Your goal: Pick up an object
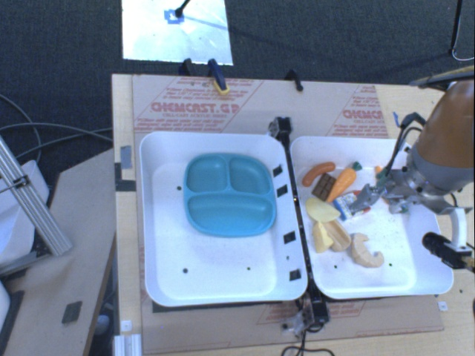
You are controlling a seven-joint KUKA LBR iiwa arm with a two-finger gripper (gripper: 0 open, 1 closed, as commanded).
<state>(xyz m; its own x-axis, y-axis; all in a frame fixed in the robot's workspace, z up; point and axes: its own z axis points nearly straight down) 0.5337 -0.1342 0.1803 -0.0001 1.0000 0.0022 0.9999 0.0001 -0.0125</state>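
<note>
Food toys lie clustered in the left half of the right bin (pixel 415 273): nearest the camera a tan curved piece (pixel 366 251) and a pale wedge (pixel 323 236), then a yellow disc (pixel 321 211), and farther back a brown block (pixel 323 187), an orange carrot (pixel 342 183) and a red sausage (pixel 318 173). The jaws (pixel 355 203) hang low just right of the yellow disc, close over a small blue-and-white thing, but whether they are spread or clenched I cannot tell. The carrot's long axis slants from upper right to lower left, just behind the jaws, while the blue plate (pixel 229 196) sits well apart in the left bin (pixel 159 273).
</note>
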